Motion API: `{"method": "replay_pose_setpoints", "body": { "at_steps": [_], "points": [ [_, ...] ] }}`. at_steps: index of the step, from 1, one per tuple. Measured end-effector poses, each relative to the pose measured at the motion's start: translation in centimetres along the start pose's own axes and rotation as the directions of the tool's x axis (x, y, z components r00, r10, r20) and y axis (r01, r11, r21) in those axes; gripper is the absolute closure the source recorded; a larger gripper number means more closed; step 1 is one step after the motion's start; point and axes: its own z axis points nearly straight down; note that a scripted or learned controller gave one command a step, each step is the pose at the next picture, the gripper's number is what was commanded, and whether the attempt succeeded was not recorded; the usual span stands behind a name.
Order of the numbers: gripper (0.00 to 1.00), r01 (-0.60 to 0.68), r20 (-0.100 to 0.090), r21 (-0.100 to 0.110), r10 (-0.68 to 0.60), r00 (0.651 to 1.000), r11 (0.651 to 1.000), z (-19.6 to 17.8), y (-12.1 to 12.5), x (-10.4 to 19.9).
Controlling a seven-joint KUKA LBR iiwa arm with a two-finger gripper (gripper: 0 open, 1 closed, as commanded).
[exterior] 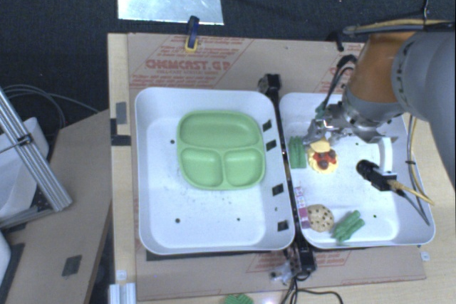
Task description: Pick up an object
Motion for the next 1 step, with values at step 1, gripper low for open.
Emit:
{"method": "replay_pose_setpoints", "body": {
  "at_steps": [1],
  "points": [
    [1.00,0.001,0.000,-0.007,-0.001,1.000,1.000,-6.91,-1.38,6.25]
  ]
}}
